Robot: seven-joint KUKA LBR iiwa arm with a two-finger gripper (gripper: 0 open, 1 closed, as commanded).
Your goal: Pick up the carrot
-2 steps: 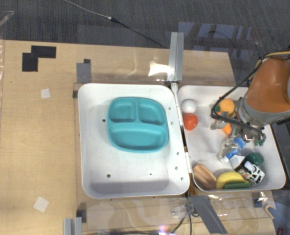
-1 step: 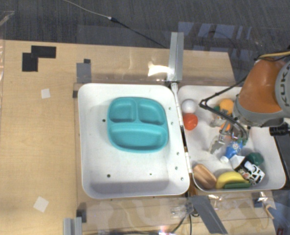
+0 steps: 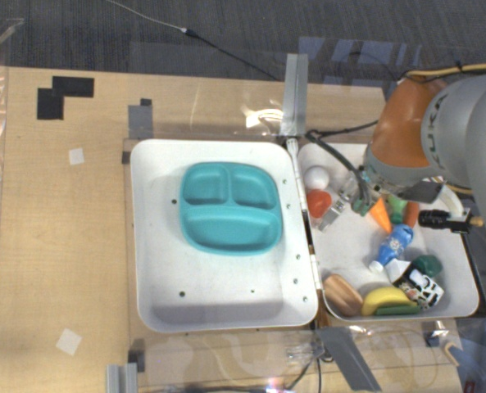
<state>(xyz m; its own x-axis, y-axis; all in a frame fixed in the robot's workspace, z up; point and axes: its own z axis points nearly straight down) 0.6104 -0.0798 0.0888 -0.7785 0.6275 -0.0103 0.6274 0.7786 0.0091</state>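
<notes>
The carrot [image 3: 380,215], a small orange cone with a green top, lies in the right bin [image 3: 464,301] near its middle, partly under the arm's wrist. My gripper [image 3: 338,205] hangs low over the bin's left part, just left of the carrot and right beside a red toy [image 3: 317,200]. Nothing can be seen held in it. The wrist hides part of the carrot's upper end.
In the right bin are also a white ball [image 3: 316,174], a blue bottle [image 3: 392,246], a dark green piece [image 3: 428,264], a black-and-white toy [image 3: 420,287], a banana [image 3: 388,300] and a brown bread-like piece [image 3: 342,294]. A teal divided plate [image 3: 229,207] lies in the left bin [image 3: 156,293].
</notes>
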